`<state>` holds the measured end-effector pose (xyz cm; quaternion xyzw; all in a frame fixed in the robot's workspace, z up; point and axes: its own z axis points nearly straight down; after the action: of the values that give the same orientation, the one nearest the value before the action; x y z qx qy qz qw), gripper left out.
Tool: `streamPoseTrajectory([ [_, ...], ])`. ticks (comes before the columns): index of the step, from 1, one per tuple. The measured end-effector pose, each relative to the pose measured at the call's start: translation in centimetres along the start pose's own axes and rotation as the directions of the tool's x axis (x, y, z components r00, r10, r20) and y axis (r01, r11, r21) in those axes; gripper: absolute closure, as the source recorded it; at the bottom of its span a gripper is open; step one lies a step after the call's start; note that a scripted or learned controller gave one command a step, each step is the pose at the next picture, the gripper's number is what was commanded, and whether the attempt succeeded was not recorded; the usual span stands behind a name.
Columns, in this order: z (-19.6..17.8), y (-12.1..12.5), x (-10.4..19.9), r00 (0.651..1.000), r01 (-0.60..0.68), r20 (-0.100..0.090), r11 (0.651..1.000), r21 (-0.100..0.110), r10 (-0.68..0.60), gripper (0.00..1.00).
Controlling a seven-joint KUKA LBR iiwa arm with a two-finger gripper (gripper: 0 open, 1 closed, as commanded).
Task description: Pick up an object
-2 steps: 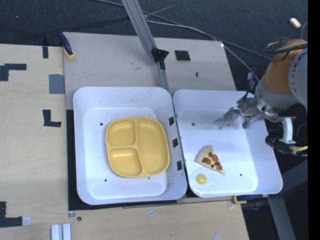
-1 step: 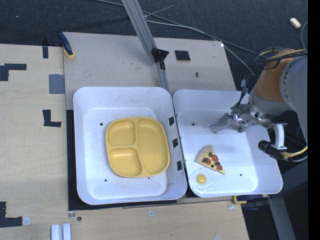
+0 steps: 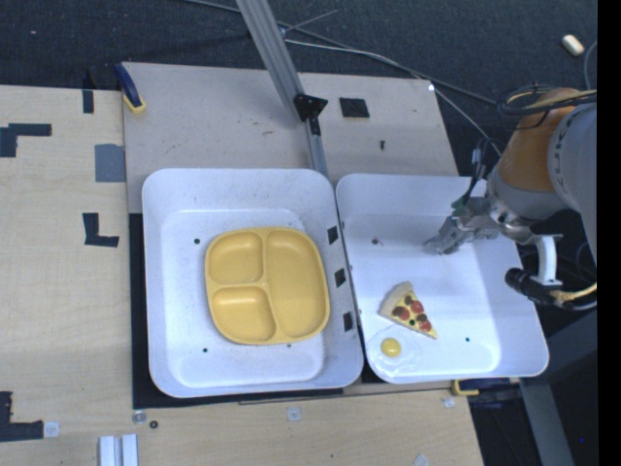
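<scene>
In the right bin [image 3: 505,352], gripper [image 3: 441,244] state unclear, pizza slice [image 3: 408,311], no readable writing.

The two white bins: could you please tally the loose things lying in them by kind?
Yellow divided plate: 1, in the left bin
Pizza slice toy: 1, in the right bin
Small yellow round piece: 1, in the right bin
Total: 3
</scene>
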<state>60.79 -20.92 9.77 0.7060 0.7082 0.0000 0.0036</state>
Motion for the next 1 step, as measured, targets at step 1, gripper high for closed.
streamPoseTrajectory([
  [1, -4.3, -0.48, -0.07, 1.0, -0.003, -0.005, 1.0, 0.005, 0.003, 1.0],
])
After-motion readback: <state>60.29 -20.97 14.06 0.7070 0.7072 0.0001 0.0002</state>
